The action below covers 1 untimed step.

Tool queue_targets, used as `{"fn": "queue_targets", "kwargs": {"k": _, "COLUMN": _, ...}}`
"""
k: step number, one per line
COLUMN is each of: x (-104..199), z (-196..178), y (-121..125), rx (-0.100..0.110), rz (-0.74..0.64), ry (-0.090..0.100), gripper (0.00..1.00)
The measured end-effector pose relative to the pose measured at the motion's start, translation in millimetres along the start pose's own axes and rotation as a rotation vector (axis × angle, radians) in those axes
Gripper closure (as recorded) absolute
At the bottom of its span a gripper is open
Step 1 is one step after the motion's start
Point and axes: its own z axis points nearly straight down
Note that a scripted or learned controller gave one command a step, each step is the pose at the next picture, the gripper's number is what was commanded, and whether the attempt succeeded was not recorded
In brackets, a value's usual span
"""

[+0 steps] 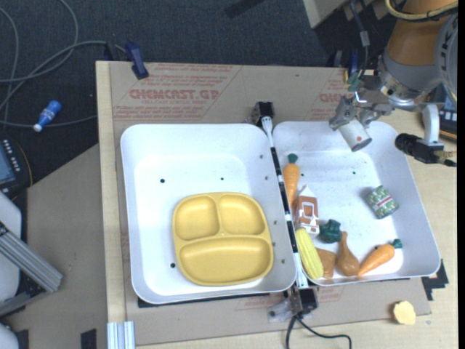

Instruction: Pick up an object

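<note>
gripper (356, 126) – over right bin's (418, 217) far edge | fingers' spread: cannot tell, blurred | green block (381, 201) – well apart, nearer camera

You look down from one fixed camera above the bench (218, 86), tilted at a slant. Both bins sit in frame, left bin (145, 166) and right bin (407, 195). The arm (418, 35) enters at right, mid-distance.
</note>
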Motion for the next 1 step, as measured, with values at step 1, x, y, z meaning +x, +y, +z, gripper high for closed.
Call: {"fn": "queue_targets", "kwargs": {"k": 1, "x": -3.9, "z": 17.0, "y": -3.8, "rx": 0.007, "rz": 0.002, "ry": 0.001, "gripper": 1.0}}
